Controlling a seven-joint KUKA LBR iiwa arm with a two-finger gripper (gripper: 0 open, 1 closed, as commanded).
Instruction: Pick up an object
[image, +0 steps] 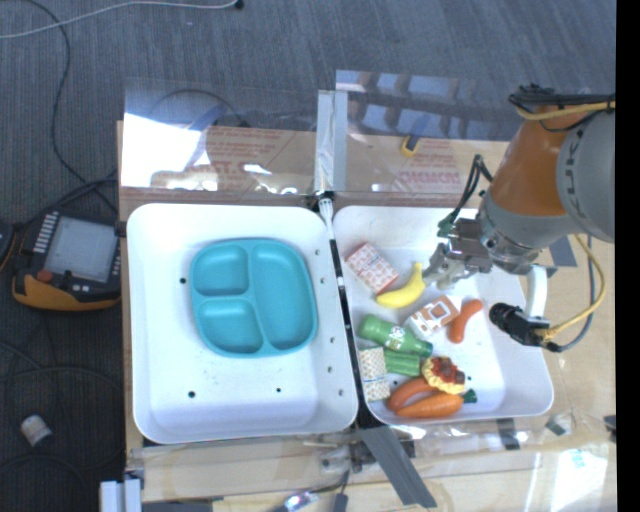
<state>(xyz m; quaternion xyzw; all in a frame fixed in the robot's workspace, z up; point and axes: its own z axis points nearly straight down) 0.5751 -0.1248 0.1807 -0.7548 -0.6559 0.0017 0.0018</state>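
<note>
The right bin (520, 395) holds several toy foods. A yellow banana (401, 291) lies near its middle, with a pink checkered box (371, 266) to its left. Below them sit a white and orange carton (432, 317), a red sausage (465, 320) and a green bottle (392, 335). A carrot (432, 405) and a yellow and red toy (444, 372) rest near the front wall. My gripper (447, 264) hangs over the bin's upper right part, just right of the banana and above the carton. I see nothing held in it.
The left bin (160, 400) bears a teal divided plate (252, 296). A small checkered pack (372, 363) lies against the wall between the bins. Clear panels (400, 140) stand behind both bins. A black cable connector (512, 322) hangs beside the wrist.
</note>
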